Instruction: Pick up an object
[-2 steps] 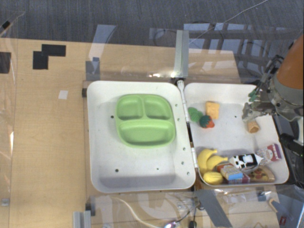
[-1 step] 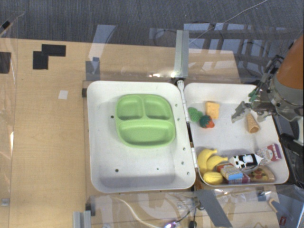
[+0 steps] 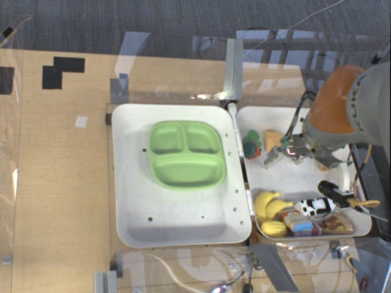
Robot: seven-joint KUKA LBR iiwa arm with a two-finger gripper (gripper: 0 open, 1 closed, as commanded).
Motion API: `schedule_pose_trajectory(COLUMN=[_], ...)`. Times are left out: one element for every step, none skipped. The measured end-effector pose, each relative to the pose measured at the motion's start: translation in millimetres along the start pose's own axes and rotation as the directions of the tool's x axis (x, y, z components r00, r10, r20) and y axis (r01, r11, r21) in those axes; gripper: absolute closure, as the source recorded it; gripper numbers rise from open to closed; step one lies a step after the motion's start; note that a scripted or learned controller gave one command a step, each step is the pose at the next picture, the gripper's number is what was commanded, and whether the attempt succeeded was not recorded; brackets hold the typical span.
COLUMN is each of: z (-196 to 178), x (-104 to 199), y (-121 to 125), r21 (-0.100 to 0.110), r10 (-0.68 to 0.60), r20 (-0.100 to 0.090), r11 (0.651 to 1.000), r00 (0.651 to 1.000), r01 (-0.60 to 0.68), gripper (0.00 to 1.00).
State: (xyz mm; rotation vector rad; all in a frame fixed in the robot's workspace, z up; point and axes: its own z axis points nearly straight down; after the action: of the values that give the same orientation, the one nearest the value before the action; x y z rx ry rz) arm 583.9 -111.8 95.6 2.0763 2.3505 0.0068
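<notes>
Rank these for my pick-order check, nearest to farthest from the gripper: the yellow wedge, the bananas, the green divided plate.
From the gripper:
1. Yellow wedge, right bin, just beside it.
2. Bananas, right bin's near corner.
3. Green divided plate, left bin.

Wooden bench [image 3: 55, 182] (black marks [image 3: 61, 71]), grey carpet [image 3: 153, 8] beyond.

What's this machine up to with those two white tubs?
A robot arm is reaching into the right bin, which holds toy items: bananas, a green and red piece and a yellowish wedge. Its gripper hovers open beside the wedge, with nothing between its fingers. The left bin holds a green divided plate.
</notes>
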Motion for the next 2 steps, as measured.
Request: schedule_pose_trajectory(z=[-20, 7], x=[-76, -6], y=[43, 69], r21=[-0.001, -0.005], r10=[0.037, -0.090], r20=[0.002, 0.000], r11=[0.999, 0.996], r00=[0.999, 0.996], r01=[-0.037, 0.090], gripper=[0.00, 0.00])
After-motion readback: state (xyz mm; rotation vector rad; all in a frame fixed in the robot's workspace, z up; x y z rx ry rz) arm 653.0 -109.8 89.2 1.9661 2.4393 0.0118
